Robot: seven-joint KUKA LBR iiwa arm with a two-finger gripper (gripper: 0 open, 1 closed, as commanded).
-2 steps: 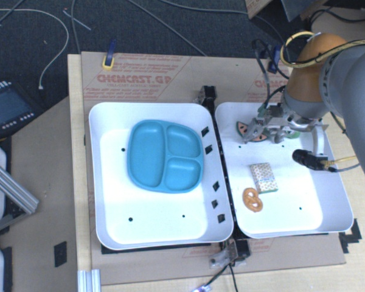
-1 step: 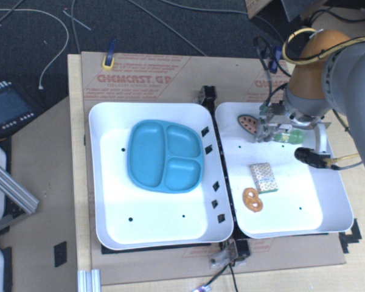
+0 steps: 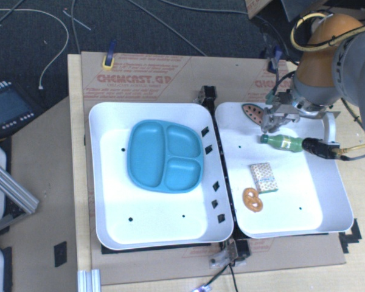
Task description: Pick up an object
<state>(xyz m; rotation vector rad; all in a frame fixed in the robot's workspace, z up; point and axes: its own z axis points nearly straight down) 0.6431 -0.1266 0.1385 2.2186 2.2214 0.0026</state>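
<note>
A blue divided plate [image 3: 166,157] sits in the left bin [image 3: 109,212]. In the right bin [image 3: 316,218]: a pretzel [image 3: 252,199], a patterned packet [image 3: 264,177], a green bottle [image 3: 282,142] lying flat. The gripper [image 3: 271,125] hovers just above the bottle's cap; its spread cannot be told.

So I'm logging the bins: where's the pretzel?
The pretzel lies in the right bin, near its front-left, just below the small patterned box.

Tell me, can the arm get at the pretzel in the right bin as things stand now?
Probably yes. The pretzel lies flat and apart from the small box just above it, with bare bin floor around it. The gripper hangs over the bottle, in the same bin.
</note>
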